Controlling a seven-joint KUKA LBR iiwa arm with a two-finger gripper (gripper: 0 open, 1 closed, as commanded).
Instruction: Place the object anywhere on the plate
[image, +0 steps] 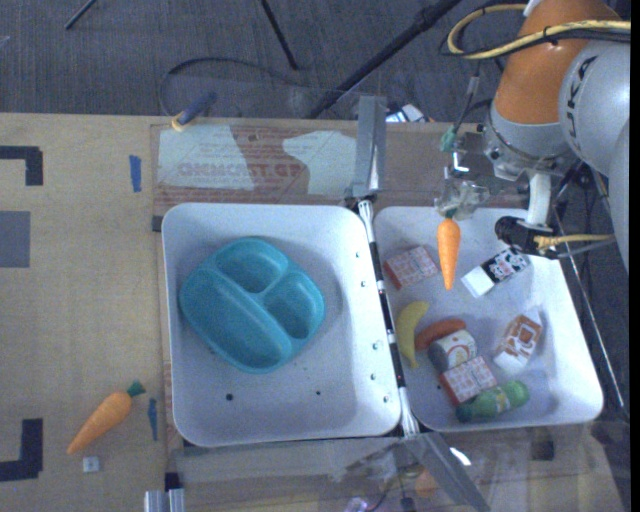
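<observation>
**Carrot lifted, plate waiting**

In the camera view, the gripper (459, 203) hangs over the far edge of the right bin (580, 385). Its jaws are clamped on the green top of a carrot (449, 252), which hangs with the point down, above the other small things in this bin. So the pick seems done. What is left, as I judge, is to carry the carrot across to the blue plate (252, 302), which lies in the left bin (190, 400), and to let it go there.

The bins stand on a pale wooden bench (80, 330). A second carrot (102, 420) lies on the bench, outside the bins. Behind the bench there are dark floor and cables.
</observation>
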